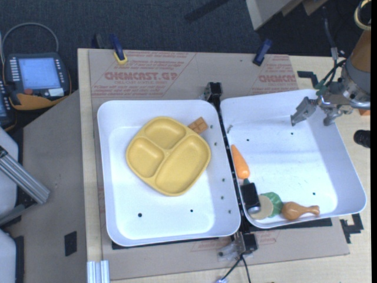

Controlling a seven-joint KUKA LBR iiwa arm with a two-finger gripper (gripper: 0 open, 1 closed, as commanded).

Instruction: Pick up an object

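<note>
Yellow plastic shows first in the left bin (pixel 112 175): a divided plate (pixel 169 155) with three compartments lies tilted toward the bin's upper middle, and a small tan block (pixel 198 124) peeks out at its upper right edge, touching or just under the rim. Across the central divider, the right bin (pixel 347 175) keeps its things along its left wall and near corner. An orange carrot (pixel 240 161) lies against the left wall, pointing roughly up and down the view. Just below it sits a small black block (pixel 250 196), and beside that a pale round disc (pixel 263 207) overlapping a green piece (pixel 274 201). To their right a tan drumstick-shaped toy (pixel 299 210) lies on its side near the front wall. Farther right and higher, the gripper (pixel 316 112) hangs over the upper right part of the right bin, well apart from all these things, its two grey fingers (pixel 301 111) spread wide with nothing between them. The grey arm reaches in from the right edge.
</note>
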